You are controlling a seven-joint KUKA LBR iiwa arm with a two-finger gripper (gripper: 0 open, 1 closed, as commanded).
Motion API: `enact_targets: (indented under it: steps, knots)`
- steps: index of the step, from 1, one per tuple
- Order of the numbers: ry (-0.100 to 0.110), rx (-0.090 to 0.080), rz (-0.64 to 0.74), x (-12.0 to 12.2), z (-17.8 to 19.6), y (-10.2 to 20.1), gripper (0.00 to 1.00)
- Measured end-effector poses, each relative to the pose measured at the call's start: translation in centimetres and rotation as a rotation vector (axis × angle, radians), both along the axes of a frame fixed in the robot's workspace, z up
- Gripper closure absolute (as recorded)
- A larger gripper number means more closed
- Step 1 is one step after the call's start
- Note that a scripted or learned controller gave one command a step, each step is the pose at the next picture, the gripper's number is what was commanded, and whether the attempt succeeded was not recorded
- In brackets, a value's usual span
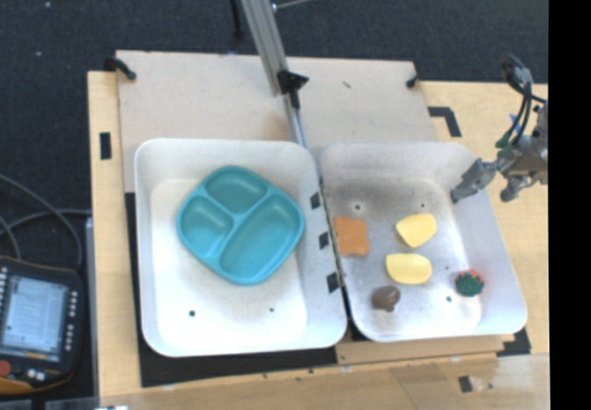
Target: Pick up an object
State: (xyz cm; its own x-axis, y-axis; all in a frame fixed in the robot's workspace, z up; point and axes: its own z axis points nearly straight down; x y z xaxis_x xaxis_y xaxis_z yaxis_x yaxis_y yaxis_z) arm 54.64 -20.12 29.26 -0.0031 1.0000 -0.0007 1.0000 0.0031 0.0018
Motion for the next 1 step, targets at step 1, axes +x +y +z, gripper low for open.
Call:
enact_targets:
  steps: [1]
  knots:
    - [0.000, 0.000, 0.000, 0.01, 0.00, 0.01, 0.00]
